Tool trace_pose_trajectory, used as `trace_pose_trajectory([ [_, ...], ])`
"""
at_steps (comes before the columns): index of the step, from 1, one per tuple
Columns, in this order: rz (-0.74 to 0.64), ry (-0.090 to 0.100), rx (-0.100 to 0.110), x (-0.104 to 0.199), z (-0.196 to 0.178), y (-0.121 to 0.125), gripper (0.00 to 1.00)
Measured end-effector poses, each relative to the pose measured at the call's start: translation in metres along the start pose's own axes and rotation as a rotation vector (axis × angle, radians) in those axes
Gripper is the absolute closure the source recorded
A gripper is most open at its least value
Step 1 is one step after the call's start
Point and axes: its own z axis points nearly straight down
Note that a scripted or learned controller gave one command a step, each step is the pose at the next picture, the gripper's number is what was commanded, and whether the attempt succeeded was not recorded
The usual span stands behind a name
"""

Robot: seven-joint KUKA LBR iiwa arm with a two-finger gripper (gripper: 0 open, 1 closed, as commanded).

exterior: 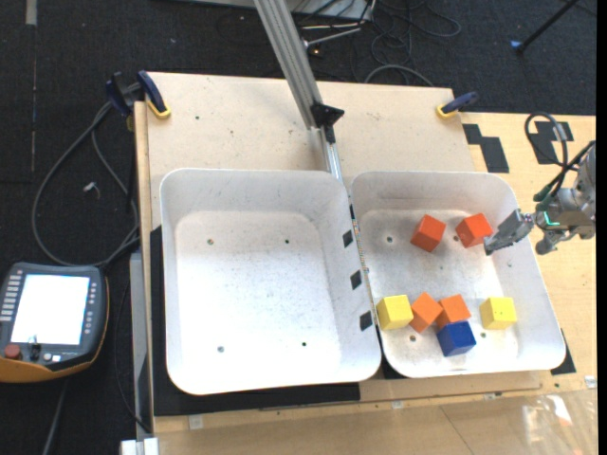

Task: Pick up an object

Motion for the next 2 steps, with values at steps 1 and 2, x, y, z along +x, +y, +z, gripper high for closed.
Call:
trace_pose_trajectory([
  [1,0.0,0.0,0.0,0.0,0.0,0.0,0.0],
  [2,0.0,0.0,0.0,0.0,0.0,0.0,0.0],
])
